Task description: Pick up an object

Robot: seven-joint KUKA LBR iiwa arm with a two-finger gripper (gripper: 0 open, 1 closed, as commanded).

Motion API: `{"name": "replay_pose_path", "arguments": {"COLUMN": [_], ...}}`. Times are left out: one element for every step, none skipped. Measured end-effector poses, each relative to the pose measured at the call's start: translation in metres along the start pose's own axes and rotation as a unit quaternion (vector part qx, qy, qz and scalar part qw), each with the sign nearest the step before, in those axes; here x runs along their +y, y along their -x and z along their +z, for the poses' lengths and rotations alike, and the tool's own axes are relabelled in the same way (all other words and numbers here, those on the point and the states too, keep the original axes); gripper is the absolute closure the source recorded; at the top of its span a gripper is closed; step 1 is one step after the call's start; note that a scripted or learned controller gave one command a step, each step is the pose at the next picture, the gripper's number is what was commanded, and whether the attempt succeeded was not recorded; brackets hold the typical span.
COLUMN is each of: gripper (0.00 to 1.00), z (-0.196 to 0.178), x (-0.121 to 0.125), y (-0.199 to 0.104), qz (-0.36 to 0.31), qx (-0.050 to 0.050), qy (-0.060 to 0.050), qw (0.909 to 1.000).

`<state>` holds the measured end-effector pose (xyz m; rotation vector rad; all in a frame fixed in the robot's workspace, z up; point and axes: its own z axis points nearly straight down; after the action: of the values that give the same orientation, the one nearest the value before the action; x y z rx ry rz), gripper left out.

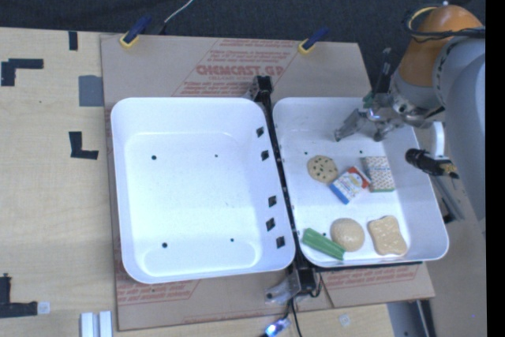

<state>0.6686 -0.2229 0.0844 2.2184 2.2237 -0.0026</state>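
Camera view: jaws (357,128) spread open, empty, above right bin (316,118).

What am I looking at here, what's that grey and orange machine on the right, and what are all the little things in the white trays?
This is one camera fixed above a workbench, looking down at a slant. The grey and orange machine is a robot arm reaching in from the right. Its gripper, a two-finger claw, hangs over the far part of the right bin with nothing seen between its fingers. Beside it sits the left bin. In the right bin lie a cookie, a small blue and red packet, a checkered packet, a green piece, a round bun and a tan bread-like piece.
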Motion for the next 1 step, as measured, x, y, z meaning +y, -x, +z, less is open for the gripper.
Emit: {"name": "replay_pose_path", "arguments": {"gripper": [0.00], "z": [-0.0016], "x": [0.0003], "y": [-0.0024], "qz": [0.001], "qx": [-0.001], "qy": [0.001], "qw": [1.0000]}}
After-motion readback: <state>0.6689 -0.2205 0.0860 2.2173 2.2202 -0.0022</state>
